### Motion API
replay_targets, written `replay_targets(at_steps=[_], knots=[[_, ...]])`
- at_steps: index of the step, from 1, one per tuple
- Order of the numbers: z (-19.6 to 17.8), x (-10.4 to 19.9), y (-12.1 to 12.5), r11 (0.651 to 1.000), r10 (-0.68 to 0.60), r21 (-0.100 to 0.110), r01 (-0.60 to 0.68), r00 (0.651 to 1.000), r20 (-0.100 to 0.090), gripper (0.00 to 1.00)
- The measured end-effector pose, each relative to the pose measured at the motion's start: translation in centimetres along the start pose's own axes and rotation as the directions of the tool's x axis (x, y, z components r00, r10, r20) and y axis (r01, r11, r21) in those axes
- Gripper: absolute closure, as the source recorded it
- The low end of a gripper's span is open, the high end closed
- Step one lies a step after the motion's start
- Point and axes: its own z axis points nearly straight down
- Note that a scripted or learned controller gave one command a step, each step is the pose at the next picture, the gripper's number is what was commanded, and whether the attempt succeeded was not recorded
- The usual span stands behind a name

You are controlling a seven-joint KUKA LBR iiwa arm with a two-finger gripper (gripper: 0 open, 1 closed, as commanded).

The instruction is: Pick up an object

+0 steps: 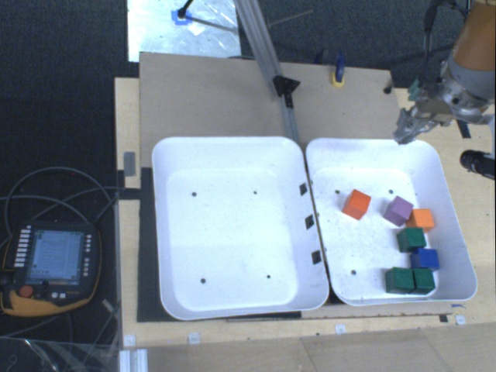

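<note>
Below the pincer (406, 132), the right bin (447, 178) holds green blocks (409, 279), a purple cube (400, 209), an orange-red cube (356, 204), an orange one (422, 219) and a blue one (425, 258). Whether the pincer grips anything, I cannot tell.

Teach pendant (50, 270) on dark floor left of bench; tripod leg (260, 29), possibly, crossing top.

Bins (232, 152): white, dark specks.
Counter (217, 91): tan.
Blocks in right bin: orange-red (356, 204); purple (400, 210); orange (422, 219); green (411, 239); blue (425, 259); two green nearest (401, 280).
Pendant (50, 270), left: orange-grey.
Arm (474, 49): grey, orange band.
</note>
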Motion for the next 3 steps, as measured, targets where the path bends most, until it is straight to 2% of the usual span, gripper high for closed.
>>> replay_targets(at_steps=[2,3], knots=[[2.3,10.3,-3.7,1.000,-0.001,0.003,0.001,1.000,-0.002,1.00],[2.2,16.0,-3.9,1.000,-0.003,0.001,0.003,1.000,-0.002,1.00]])
